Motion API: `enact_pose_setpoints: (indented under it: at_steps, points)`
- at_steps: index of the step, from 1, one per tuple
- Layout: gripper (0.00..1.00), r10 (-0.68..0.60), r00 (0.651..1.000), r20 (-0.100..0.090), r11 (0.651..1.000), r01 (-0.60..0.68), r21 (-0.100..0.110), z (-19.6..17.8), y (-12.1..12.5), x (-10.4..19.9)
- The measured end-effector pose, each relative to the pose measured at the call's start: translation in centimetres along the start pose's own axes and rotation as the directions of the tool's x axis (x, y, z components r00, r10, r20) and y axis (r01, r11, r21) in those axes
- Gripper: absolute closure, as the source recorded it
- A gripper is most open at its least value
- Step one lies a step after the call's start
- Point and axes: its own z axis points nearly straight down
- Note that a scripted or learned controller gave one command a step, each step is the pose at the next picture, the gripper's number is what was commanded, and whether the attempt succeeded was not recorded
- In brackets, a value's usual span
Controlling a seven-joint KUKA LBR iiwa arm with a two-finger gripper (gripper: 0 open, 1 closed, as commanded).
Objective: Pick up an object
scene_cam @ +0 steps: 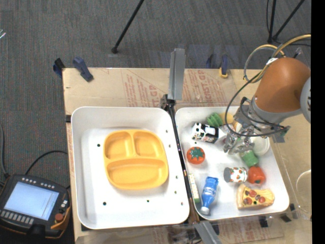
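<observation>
The right bin (218,212) holds several toys: a black-and-white cow (204,132), a green piece (215,119) behind it, a red tomato (196,155), a blue bottle (209,193), a small can with a red mushroom label (235,175), a red pepper (256,175), a pizza slice (254,197) and a green block (249,158). My gripper (237,144) hangs low over the bin's middle right, just left of the green block and a white round object (262,145). The orange wrist band (280,88) is above it.
The left bin (86,136) carries a yellow divided plate (136,159). A metal divider post (176,80) rises between the bins at the back. A teach pendant (33,202) lies on the floor at lower left. Tripod legs cross the carpet behind the bench.
</observation>
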Motion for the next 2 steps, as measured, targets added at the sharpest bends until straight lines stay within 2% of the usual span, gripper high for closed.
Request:
enact_pose_setpoints:
  at_steps: [1,2]
  points:
    - [0.0,0.001,1.0,0.001,1.0,-0.001,-0.001,0.04,0.02,0.01]
    - [0.0,-0.011,1.0,-0.002,1.0,0.011,-0.001,0.74,0.38,0.35]
